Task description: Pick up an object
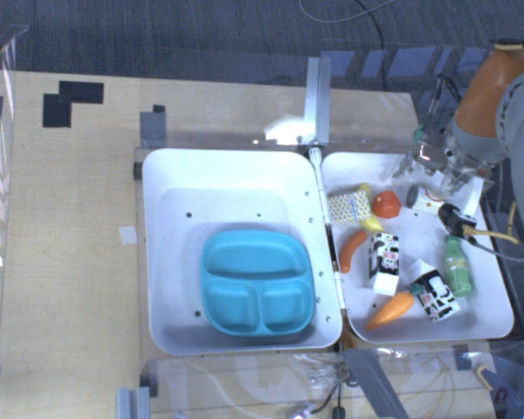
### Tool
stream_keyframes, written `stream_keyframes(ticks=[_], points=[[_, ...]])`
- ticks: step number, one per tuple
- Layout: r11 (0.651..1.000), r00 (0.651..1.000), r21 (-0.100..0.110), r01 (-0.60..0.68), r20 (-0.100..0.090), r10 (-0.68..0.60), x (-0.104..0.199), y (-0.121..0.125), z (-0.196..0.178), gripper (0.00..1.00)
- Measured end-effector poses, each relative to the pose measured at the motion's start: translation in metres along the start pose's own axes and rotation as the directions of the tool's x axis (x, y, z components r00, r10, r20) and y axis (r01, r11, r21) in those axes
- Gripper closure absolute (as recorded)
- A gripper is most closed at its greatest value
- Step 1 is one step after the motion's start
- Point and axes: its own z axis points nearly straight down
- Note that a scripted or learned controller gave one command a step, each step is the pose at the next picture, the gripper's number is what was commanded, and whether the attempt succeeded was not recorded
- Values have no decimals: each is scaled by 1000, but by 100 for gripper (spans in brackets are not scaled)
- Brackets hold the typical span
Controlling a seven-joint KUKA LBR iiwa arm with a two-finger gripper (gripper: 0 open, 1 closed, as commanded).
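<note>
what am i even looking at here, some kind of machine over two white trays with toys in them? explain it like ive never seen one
You are looking down at a slant from a single camera fixed above a wooden bench. The grey shape with an orange band at the right is a robot arm, reaching in from that side. At its end is a two-finger gripper, hanging over the back of the right bin; I cannot tell from here how it is set, and I see nothing held in it.

The left bin holds a blue divided plate. The right bin holds small toy foods: a red tomato, a carrot, an orange sausage-like piece, a green bottle, two black-and-white cartons and a yellow patterned packet.

The arm's job is to pick up one object.
</note>
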Motion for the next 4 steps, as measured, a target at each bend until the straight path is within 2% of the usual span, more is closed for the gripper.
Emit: stream_keyframes(ticks=[1,2,3,4], points=[[998,998,28,-62,3,62,-42,-57,27,0],[998,998,20,-61,-2,61,-39,-54,14,100],[1000,1000,30,-1,0,1,33,-6,-138,100],[957,957,35,-289,11,289,98,-19,-95,100]])
